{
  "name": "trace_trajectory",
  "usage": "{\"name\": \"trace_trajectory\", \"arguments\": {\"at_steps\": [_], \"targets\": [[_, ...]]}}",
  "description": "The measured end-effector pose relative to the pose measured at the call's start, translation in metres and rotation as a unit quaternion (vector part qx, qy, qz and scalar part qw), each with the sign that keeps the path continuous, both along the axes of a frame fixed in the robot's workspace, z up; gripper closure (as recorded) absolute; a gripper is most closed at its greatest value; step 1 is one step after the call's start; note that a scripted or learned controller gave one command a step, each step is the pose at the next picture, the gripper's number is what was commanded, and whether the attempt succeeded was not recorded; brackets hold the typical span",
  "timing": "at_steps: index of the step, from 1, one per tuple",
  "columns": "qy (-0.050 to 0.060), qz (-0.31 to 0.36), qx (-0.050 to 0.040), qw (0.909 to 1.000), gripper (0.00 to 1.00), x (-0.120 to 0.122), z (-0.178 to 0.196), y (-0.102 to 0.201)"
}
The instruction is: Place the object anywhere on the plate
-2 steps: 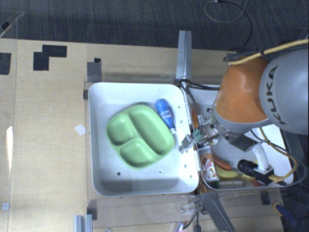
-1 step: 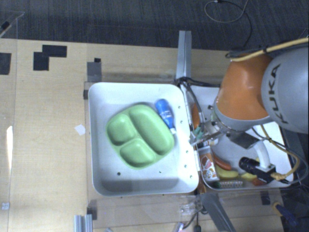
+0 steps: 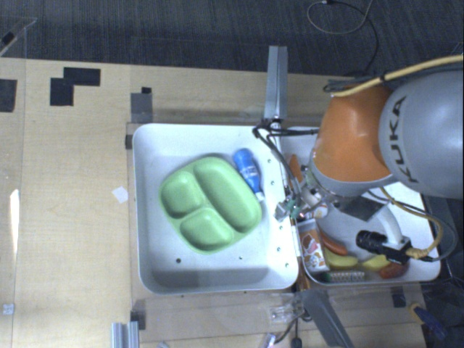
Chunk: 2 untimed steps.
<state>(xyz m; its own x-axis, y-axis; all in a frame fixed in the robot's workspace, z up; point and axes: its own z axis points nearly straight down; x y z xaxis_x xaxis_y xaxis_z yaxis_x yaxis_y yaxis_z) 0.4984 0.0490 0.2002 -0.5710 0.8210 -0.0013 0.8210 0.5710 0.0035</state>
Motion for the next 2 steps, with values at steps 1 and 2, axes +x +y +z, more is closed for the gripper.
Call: {"name": "trace_trajectory", "arguments": {"at_steps": [1, 2], "targets": [[-0.003, 0.155, -0.0017, 0.9879, 1.0, 0.044, 0.092, -0.072], [-0.001, 0.103, -0.0019, 0.9947, 1.0, 0.022, -0.009, -0.22]]}}
